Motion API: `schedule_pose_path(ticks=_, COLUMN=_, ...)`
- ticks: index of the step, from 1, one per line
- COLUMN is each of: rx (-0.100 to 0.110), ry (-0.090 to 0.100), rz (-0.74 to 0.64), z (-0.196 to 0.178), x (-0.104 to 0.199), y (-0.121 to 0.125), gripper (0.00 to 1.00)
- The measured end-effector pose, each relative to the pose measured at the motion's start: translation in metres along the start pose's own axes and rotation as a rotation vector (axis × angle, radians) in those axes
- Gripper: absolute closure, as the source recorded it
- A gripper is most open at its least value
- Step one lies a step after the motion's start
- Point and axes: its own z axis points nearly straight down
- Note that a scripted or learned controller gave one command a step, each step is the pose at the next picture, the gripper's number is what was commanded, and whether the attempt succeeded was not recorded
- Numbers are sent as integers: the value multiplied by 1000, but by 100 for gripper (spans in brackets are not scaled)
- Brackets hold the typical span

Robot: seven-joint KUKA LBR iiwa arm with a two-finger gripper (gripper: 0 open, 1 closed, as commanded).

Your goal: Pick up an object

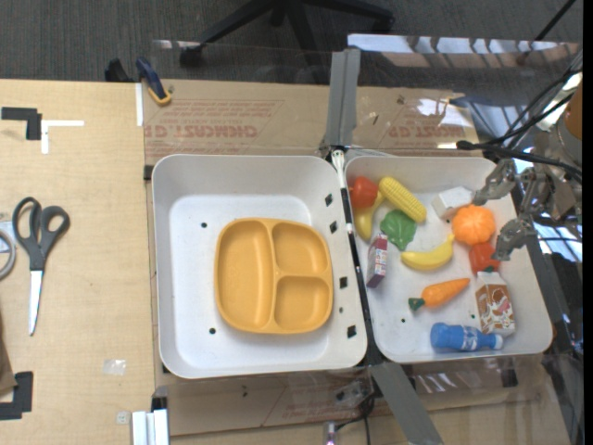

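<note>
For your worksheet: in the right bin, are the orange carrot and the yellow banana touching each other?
Apart. In the camera view a strip of white bin floor shows between the carrot and the banana above it.

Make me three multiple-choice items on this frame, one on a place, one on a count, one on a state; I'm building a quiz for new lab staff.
1. Where does the divided yellow plate lie?
A. in the left bin
B. in the right bin
C. on the bench beside the scissors

2. How many compartments does the plate have?
A. two
B. three
C. four

3. How is the blue bottle posed?
A. standing upright
B. lying on its side
C. leaning against the carrot

Answers:
1 A: the plate sits alone on the left bin's floor.
2 B: one long section on its left and two smaller ones on its right.
3 B: it lies flat near the right bin's front wall, apart from the carrot.
</note>
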Motion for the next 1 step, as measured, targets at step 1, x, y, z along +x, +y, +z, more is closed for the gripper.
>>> schedule_pose_path(ticks=1, rx=3, ry=-14, rz=-232, z=165, x=46, y=19, gripper=0)
